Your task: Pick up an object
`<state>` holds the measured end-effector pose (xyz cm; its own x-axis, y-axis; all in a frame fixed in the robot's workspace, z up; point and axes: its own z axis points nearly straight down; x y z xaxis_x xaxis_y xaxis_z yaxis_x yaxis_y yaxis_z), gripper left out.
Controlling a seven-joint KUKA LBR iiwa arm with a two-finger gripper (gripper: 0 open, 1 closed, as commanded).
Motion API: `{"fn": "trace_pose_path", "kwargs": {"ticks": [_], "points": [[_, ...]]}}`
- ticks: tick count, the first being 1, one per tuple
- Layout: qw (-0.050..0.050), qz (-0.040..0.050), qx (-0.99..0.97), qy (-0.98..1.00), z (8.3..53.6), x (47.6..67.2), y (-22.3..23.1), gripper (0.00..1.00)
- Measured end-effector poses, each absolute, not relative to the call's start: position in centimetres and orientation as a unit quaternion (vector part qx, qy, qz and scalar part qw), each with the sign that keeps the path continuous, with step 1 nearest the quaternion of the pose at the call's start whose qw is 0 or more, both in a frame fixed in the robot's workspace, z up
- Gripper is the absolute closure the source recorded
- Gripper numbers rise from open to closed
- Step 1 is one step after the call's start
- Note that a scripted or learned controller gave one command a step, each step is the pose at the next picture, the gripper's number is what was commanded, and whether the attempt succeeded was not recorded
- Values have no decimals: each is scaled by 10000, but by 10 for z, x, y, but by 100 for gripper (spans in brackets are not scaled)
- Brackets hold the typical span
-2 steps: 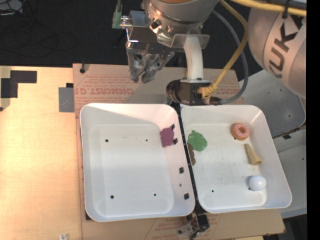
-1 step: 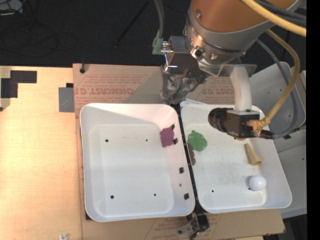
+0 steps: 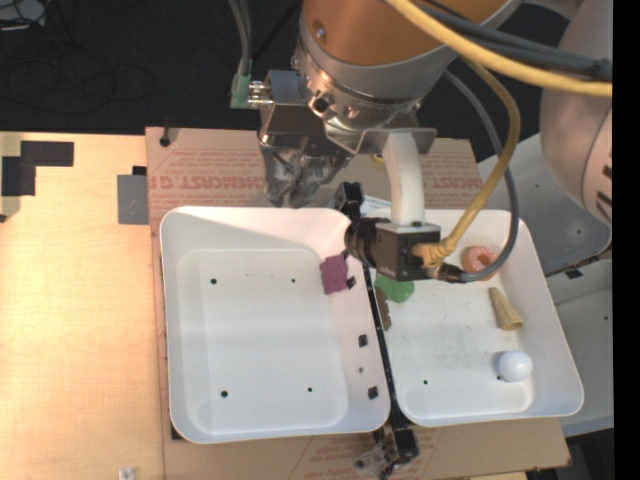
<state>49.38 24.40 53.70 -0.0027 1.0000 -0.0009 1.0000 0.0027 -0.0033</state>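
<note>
Jaw state cannot be told; gripper (image 3: 300, 183) is hung behind the purple block (image 3: 334, 274). A miss is likely if descent is made onto the bin rim (image 3: 260, 212).

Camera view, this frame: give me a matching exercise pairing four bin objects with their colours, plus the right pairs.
Things:
1. block
2. ball
3. ring
4. piece under the gripper

Colours:
A. white
B. green
C. purple
D. pink

Pairs: 1-C, 2-A, 3-D, 4-B.
</note>
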Motion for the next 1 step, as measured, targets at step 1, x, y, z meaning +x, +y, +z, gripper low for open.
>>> {"fn": "trace_pose_path", "kwargs": {"ticks": [1], "points": [[13,37,-7073,-7069,511,489,241,100]]}}
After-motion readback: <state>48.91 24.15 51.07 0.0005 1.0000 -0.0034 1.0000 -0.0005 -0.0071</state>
